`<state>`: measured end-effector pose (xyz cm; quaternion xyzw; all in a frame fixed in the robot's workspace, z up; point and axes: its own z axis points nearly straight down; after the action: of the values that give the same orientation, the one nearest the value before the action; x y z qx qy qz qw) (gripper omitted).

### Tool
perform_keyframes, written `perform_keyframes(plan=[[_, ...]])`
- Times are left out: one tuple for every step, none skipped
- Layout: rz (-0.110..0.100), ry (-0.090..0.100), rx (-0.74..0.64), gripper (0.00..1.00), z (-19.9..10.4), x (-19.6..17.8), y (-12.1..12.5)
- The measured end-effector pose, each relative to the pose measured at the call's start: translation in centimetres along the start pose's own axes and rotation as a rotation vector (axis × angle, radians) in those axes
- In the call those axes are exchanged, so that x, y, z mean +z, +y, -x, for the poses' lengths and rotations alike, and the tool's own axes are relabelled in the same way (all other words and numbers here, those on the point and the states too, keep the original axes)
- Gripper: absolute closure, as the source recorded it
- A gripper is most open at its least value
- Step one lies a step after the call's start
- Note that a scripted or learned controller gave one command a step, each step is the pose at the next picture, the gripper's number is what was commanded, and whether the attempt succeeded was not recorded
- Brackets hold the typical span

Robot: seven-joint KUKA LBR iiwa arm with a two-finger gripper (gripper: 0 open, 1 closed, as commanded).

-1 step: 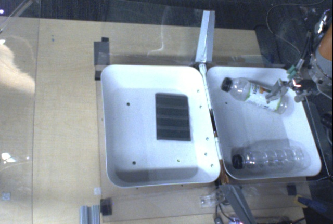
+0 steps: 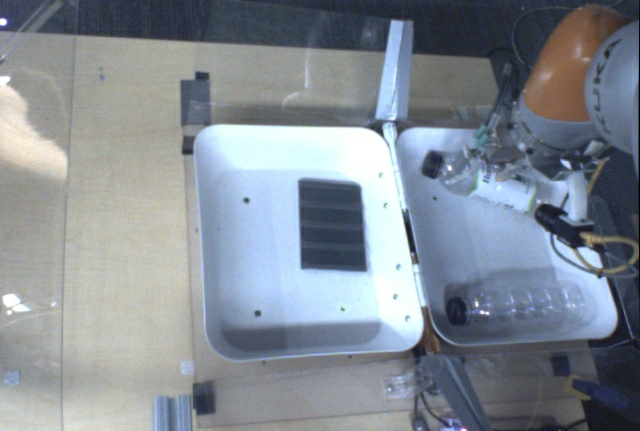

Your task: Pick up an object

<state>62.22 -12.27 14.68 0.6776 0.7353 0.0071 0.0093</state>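
A small clear bottle [image 2: 478, 181] with a black cap and a pale green label lies slanted near the back of the right bin [image 2: 500, 249]. My gripper [image 2: 497, 155] is right over its middle, under the grey wrist and orange band [image 2: 565, 59]. A larger clear plastic bottle [image 2: 520, 301] with a black cap lies on its side along the right bin's front wall. A dark ribbed rectangular block [image 2: 332, 224] lies flat in the middle of the left bin [image 2: 230, 249].
The two bins meet at a shared rim [image 2: 405, 229]. A grey metal strip [image 2: 394, 69] stands behind them. Cables [image 2: 590, 244] hang from the wrist over the right bin's right edge. Bare wooden bench [image 2: 100, 219] lies to the left.
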Motion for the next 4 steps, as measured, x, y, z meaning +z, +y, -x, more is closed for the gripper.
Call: perform_keyframes(plan=[[-0.014, 0.003, -0.054, 0.0, 2.8, 4.1, 2.8], [-0.015, 0.003, -0.113, 0.0, 7.4, 5.9, -3.1], [-0.012, 0.003, -0.223, 0.0, 7.5, 5.6, -8.4], [-0.008, 0.005, -0.364, 0.0, -0.7, 5.6, -7.0]])
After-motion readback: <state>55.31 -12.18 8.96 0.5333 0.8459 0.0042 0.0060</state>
